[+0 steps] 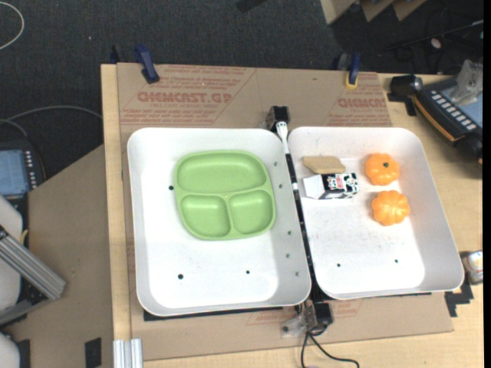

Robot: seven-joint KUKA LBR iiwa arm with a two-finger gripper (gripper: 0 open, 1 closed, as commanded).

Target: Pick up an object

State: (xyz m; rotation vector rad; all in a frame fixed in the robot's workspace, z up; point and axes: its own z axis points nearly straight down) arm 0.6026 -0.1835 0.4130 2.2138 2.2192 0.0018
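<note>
Two small orange pumpkins lie in the right bin [430, 267]: one pumpkin [381, 169] toward the back, the other pumpkin [390, 207] just in front of it. To their left a small black-and-white carton [331, 185] lies on its side, and a flat tan piece [323, 163] rests right behind it. In the left bin [153, 282] sits a light green divided plate [224, 195] with three compartments.
Both bins rest on a brown cardboard sheet [192, 90] held by a blue clamp [146, 64] and a yellow-and-blue clamp [353, 71]. A handheld control pendant [453, 110] lies at the right edge. Cables run under the bins' front [314, 328].
</note>
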